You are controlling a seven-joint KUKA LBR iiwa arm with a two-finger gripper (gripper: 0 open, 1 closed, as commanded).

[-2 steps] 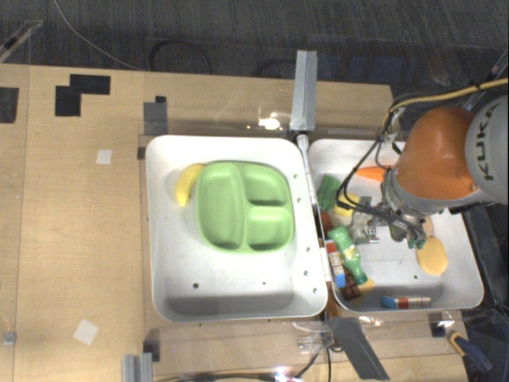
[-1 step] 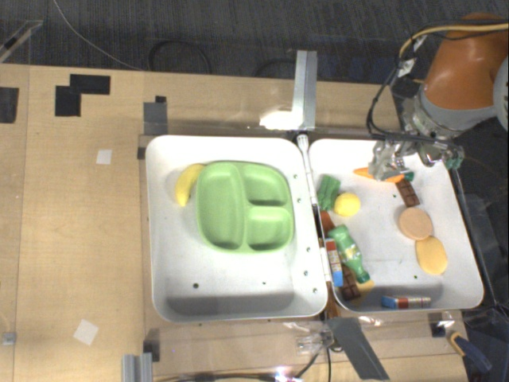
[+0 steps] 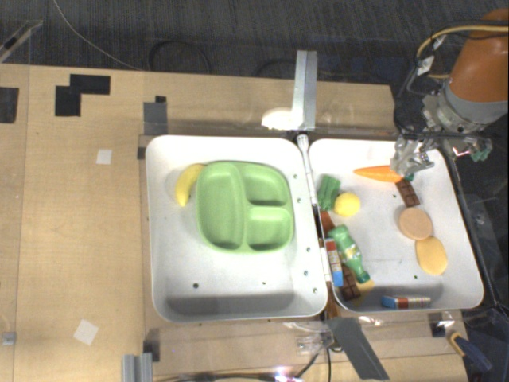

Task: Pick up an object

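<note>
Two shallow white bins sit side by side on the wooden bench (image 3: 71, 237). Some parts are hard to see: the grey arm with the orange band (image 3: 477, 74) is cut off at the right edge, and its shiny metal gripper (image 3: 412, 159) is small and blurry, so I cannot tell how its tips stand. It hangs over the far part of the right bin (image 3: 469, 281), right by the thick end of the orange carrot (image 3: 377, 174) and just above a small brown block (image 3: 409, 195) — whether it touches either one is not clear. A few small things are piled along the near left side of that bin, partly hidden by each other: a green bottle with a red label (image 3: 351, 255), a dark brown piece under it and a blue and red piece beside it. Near them lie a leafy green toy (image 3: 328, 190) and a round yellow ball (image 3: 347, 205). Two flat tan discs (image 3: 415, 224) rest more to the right, one just past the other, and a small blue and red stick (image 3: 404, 301) lies by the near wall. The left bin (image 3: 171, 289) holds a big green plastic tray with three sections (image 3: 242, 205), and a yellow banana (image 3: 187, 185) peeks out — half hidden — at its left edge.
</note>
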